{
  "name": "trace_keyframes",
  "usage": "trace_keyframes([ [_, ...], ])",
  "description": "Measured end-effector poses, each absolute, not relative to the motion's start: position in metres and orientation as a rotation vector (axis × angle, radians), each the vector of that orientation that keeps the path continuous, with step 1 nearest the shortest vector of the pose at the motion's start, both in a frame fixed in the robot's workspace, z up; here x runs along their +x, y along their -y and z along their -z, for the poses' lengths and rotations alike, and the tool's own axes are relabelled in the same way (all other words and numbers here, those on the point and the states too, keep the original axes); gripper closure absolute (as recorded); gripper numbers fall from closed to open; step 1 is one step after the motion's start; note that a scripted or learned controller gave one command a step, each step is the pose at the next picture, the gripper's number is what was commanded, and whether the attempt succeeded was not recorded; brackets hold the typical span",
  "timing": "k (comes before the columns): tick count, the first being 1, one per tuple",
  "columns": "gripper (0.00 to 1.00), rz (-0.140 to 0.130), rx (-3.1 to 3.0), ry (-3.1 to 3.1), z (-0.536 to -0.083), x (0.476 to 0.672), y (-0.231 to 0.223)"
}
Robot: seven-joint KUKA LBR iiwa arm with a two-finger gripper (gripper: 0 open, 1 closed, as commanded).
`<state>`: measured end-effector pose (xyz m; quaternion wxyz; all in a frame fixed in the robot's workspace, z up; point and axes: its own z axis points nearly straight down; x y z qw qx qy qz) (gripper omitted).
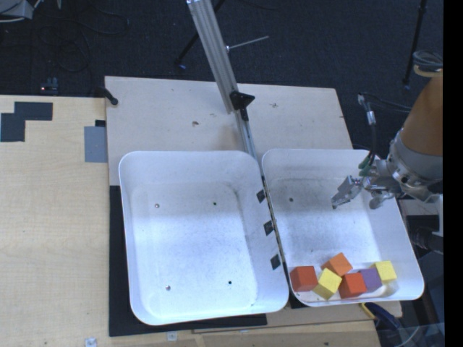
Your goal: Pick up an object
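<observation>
Down at the right bin's near edge I see coloured blocks clustered, well apart from my gripper; finger state, can't tell.

Robotics lab: plywood bench, alu. extrusion post, floor cables (dark carpet).

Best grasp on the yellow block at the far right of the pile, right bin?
Take the far-right yellow block from above, across its near and far faces. It sits at the end of the cluster close to the right bin's rim, with the purple block against its left side, so those faces look freest. The gripper hangs up-bin of it.
</observation>
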<state>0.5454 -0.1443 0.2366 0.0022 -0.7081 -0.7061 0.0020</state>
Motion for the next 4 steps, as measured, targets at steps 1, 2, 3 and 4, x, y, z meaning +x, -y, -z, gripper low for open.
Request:
trace_keyframes([
  [1, 0.00, -0.005, -2.220, 2.216, -0.2358, 0.5187, 0.1513],
  [2, 0.00, -0.002, -2.224, 2.215, -0.2358, 0.5196, 0.1513],
  [3, 0.00, -0.002, -2.226, 2.213, -0.2358, 0.5196, 0.1515],
  [4, 0.00, -0.001, -2.228, 2.212, -0.2358, 0.5196, 0.1516],
])
